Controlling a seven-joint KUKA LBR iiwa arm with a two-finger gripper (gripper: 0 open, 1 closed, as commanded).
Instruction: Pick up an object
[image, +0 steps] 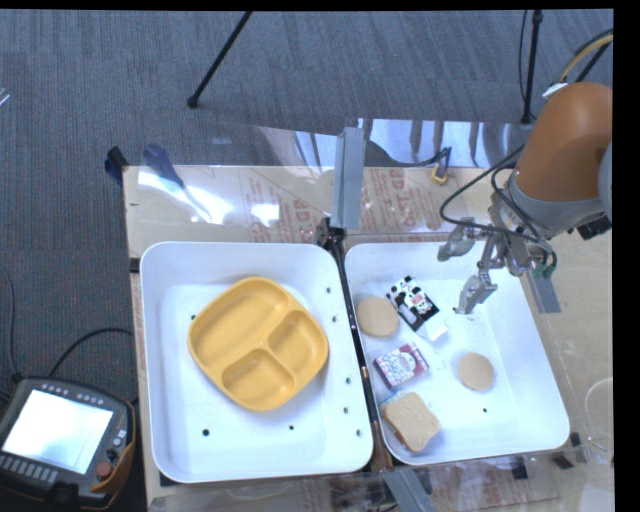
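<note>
Above right bin (540, 360), jaws apart, holding nothing

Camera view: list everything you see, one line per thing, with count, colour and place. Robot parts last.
Bins: 2, white, side by side on bench.
Divided plate: 1, yellow, left bin.
Round cookies: 2, tan, right bin.
Cow-print carton: 1, black and white, right bin.
Small packet: 1, pink and white, right bin.
Bread slice: 1, tan, right bin's near edge.
Pendant: 1, grey, floor at lower left.
Gripper: 1, grey, over right bin.
</note>
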